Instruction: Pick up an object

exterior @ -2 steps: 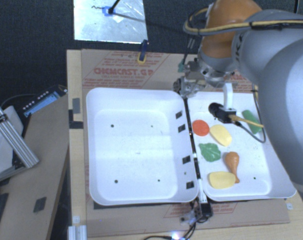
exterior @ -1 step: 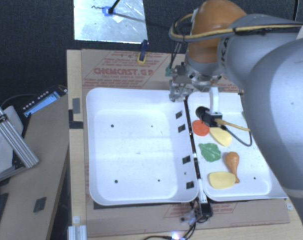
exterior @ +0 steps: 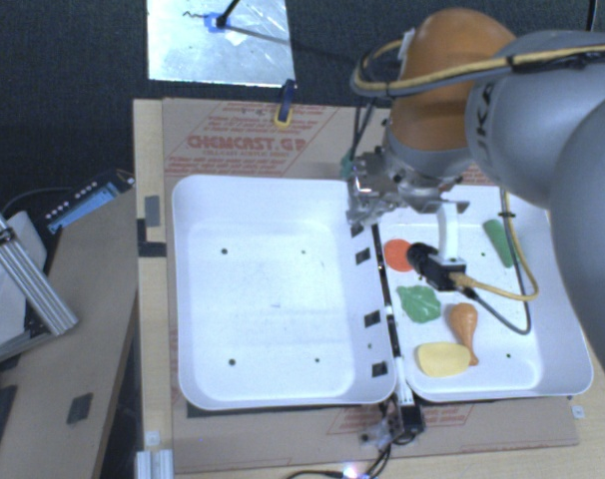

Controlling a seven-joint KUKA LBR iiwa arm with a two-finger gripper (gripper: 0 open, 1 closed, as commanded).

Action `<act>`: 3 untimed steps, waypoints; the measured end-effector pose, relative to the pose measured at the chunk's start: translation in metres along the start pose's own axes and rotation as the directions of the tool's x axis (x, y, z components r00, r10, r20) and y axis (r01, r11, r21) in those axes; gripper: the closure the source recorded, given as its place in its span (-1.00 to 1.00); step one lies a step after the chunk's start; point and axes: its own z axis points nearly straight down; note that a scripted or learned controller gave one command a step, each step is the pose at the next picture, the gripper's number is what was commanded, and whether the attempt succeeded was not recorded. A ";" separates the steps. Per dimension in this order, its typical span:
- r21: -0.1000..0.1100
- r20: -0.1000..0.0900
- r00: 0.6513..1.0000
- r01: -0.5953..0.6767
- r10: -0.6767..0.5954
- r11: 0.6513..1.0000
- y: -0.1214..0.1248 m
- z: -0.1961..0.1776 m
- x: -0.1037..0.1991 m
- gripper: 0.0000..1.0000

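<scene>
Hovering above the right bin [exterior: 542,367], end effector [exterior: 367,208] state can't tell; drumstick [exterior: 465,324] just right of green leaf [exterior: 420,303] looks light, rigid, slick—grab its thick end.

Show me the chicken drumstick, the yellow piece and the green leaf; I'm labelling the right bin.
chicken drumstick [exterior: 464,319]: camera view, on its meaty upper end.
yellow piece [exterior: 440,359]: camera view, on its middle.
green leaf [exterior: 419,302]: camera view, on its middle.
</scene>
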 end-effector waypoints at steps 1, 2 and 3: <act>0.006 0.001 1.000 0.002 -0.002 1.000 -0.036 0.031 0.044 1.00; 0.002 -0.001 1.000 0.006 -0.006 1.000 -0.056 0.029 0.134 1.00; 0.007 0.002 1.000 0.002 -0.002 1.000 -0.109 0.045 0.164 1.00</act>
